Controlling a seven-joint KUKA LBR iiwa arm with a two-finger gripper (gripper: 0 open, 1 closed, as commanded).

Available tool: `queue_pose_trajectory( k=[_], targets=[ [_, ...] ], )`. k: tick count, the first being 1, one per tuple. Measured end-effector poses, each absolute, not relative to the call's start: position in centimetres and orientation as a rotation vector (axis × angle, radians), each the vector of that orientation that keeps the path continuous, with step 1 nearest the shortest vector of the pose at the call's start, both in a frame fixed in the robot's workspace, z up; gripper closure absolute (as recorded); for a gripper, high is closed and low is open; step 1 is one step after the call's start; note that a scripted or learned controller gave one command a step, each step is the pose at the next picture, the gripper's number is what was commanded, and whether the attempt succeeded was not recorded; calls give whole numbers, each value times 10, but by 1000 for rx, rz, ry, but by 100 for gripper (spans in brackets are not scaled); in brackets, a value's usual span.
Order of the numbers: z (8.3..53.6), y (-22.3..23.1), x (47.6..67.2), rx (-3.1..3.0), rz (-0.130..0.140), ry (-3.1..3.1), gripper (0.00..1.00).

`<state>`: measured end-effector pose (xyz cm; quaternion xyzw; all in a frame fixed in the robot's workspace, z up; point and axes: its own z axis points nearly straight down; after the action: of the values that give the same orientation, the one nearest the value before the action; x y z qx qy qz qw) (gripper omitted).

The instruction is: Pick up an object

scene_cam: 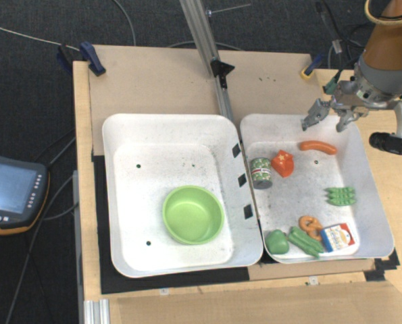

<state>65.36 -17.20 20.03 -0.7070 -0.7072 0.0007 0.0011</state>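
Over the right bin's (pixel 383 214) upper edge, your gripper (pixel 330 117) hung with jaws spread wide and holding nothing, the nearest sausage (pixel 317 147) just below it near the wall, where a descent could clip the rim.

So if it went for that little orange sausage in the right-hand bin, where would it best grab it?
Probably across the middle of the orange sausage, coming straight down from above. It lies flat on the floor of the right bin, long and thin, running left to right with bare floor around it. The gripper would likely set one finger on each long side.
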Motion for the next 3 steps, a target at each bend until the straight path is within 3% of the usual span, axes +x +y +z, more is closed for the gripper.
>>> queue_pose_trajectory(
  k=[2, 3],
  targets=[
    [114, -168, 658, -2219, 3, -2220, 0],
    [127, -168, 660, -2222, -2, -2224, 100]
  ],
)
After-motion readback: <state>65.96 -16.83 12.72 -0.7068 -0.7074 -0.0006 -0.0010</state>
